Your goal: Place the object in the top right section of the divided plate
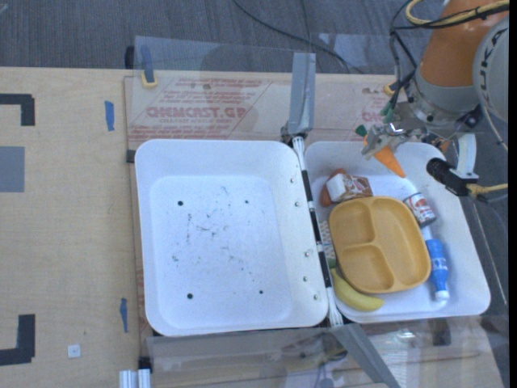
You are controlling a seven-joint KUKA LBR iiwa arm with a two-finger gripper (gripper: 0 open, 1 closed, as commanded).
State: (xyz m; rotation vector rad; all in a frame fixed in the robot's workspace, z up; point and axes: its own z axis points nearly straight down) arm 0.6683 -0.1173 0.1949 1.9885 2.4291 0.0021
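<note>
Item: orange carrot-shaped object (pixel 390 159), toy-like, with a green tuft at its far-left end. It lay tilted at the far edge of the right bin (pixel 477 285), just under the gripper (pixel 378 138). The gripper stood at the tuft end; whether the thing sat between its fingers, or how far apart they stood, could not be told.

Handling, judged: light, probably hollow plastic, stiff, smooth and tapering, so apt to slip toward the thin end. Best taken across the thick part near the tuft, not at the point.

Destination: yellow divided plate (pixel 380 245), three sections, lying in the same bin, near side of the carrot and close to it. All sections looked bare.

Surroundings, right bin:
- red-and-white packet (pixel 346 187), touching the plate's far-left rim;
- small red-labelled can (pixel 420 208), just beside the plate's right rim;
- blue-and-white tube (pixel 437 269), along the plate's right side;
- banana (pixel 355 295), tucked under the plate's near-left edge.

Left bin (pixel 222 233): white, with specks.

Obstruction, judged: the can and the packet flanked the plate's far side; a low carry could knock either. The black cable fitting (pixel 443 172) hung near the carrot.
</note>
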